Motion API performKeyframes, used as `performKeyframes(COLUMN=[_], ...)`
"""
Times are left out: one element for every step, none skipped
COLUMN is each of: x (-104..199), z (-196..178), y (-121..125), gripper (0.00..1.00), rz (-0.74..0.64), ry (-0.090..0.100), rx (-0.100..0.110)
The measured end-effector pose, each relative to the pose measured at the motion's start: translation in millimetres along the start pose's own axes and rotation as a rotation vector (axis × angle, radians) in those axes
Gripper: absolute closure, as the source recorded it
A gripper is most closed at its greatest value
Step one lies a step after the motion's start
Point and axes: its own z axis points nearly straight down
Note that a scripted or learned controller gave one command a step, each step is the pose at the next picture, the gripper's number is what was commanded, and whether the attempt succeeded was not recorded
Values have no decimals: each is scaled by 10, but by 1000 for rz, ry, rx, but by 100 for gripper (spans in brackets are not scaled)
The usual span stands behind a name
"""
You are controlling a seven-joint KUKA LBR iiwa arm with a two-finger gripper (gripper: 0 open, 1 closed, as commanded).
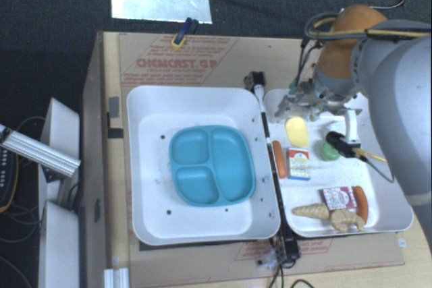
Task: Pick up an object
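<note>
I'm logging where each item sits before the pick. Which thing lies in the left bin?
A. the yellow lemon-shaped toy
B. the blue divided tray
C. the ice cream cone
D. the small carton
B: the blue divided tray lies alone in the middle of the left bin, while the yellow toy, the cone and the carton all lie in the right bin.

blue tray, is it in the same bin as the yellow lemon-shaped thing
No, the blue tray lies in the left bin, while the yellow piece lies in the right bin.
</note>
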Motion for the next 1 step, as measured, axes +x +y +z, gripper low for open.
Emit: performKeyframes(x=[2], z=[0], y=[-226], gripper=[0], rz=[3], ry=[0], rx=[1])
